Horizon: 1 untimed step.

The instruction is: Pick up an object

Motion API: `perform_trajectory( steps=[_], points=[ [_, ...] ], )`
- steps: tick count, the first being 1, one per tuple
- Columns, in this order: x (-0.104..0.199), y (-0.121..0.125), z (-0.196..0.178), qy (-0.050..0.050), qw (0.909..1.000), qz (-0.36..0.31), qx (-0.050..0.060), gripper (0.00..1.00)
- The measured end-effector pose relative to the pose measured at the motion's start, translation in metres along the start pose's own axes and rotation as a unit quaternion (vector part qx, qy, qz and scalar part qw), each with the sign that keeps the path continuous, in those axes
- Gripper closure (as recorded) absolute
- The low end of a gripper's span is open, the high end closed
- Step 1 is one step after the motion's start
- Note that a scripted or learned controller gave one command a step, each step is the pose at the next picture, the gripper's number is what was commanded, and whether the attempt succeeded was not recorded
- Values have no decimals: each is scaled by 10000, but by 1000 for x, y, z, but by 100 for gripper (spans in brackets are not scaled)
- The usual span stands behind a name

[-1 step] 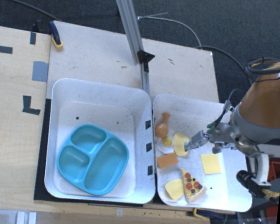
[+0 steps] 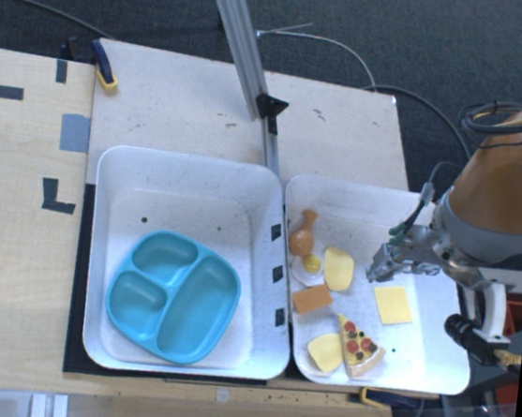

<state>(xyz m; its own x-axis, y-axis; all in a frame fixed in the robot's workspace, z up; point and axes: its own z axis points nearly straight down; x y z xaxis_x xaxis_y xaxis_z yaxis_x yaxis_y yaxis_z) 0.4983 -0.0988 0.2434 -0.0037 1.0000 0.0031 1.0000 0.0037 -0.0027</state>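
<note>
The arm [image 2: 494,194] rises closest to the lens, a bulky rounded body, orange on top and grey below, reaching in from the right over the right bin [image 2: 431,210]. Its wrist bends down and leftward, ending in the small dark metal claw [image 2: 384,268], which hangs low over the bin floor just left of the yellow square slice [image 2: 394,305] and right of the pale yellow lump [image 2: 338,269]. Whether the claw is open or closed cannot be told from here, and nothing is seen between its tips.

The desk [image 2: 22,155] is light wood grain with grey tape marks. On it sit two shallow white plastic bins with rounded corners. The left bin [image 2: 189,180] holds a glossy blue plate [image 2: 173,296] split into three compartments.

The right bin holds toy food, all smooth plastic: a pizza wedge [image 2: 359,345] with red dots, a second pale yellow lump [image 2: 324,351] touching it, a tan-orange block [image 2: 311,300], a brown drumstick shape [image 2: 303,234], and a small white disc with a yellow centre [image 2: 310,265].

A ribbed metal rail [image 2: 240,35] slants across the top. No writing can be read.
</note>
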Motion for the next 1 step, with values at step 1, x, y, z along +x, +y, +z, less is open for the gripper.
perform_trajectory(
  steps=[1],
  points=[
    [35, 67, -61, -18, 10000, -16, -54, 100]
  ],
)
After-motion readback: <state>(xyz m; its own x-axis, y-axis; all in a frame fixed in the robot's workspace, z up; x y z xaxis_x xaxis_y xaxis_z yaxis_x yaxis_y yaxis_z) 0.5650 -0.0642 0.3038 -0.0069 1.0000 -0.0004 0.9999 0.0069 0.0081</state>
